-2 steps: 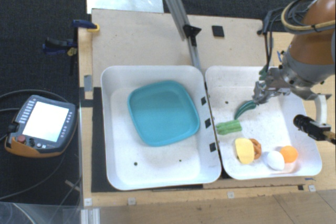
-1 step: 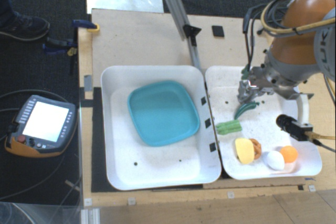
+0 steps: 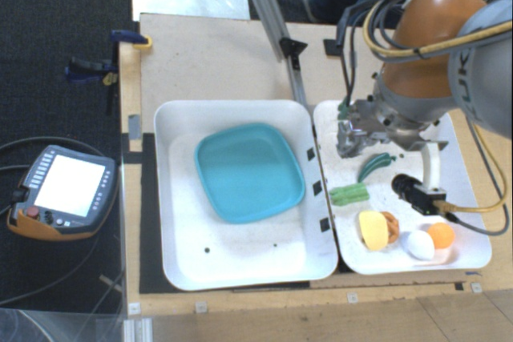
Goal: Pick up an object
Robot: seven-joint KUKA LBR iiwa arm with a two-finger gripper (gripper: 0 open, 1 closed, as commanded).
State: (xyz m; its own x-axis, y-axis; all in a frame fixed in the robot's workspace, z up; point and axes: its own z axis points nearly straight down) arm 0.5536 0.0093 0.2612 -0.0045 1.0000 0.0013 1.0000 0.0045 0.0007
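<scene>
Currently your candidates all sit in the right bin (image 3: 481, 252): green block (image 3: 349, 194), dark green piece (image 3: 375, 165), yellow block (image 3: 372, 229), white egg (image 3: 418, 244), orange ball (image 3: 440, 235), bunched toward the near end. End effector (image 3: 350, 138) hangs at the bin's far-left corner, just beyond the green items; grip state I can't tell. Left bin (image 3: 172, 172) carries a teal plate (image 3: 249, 171).

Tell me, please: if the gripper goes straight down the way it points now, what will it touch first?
Probably the bare white floor of the right bin. The gripper hangs above its upper left part; the dark green piece lies slightly aside, though depth is unclear.
</scene>
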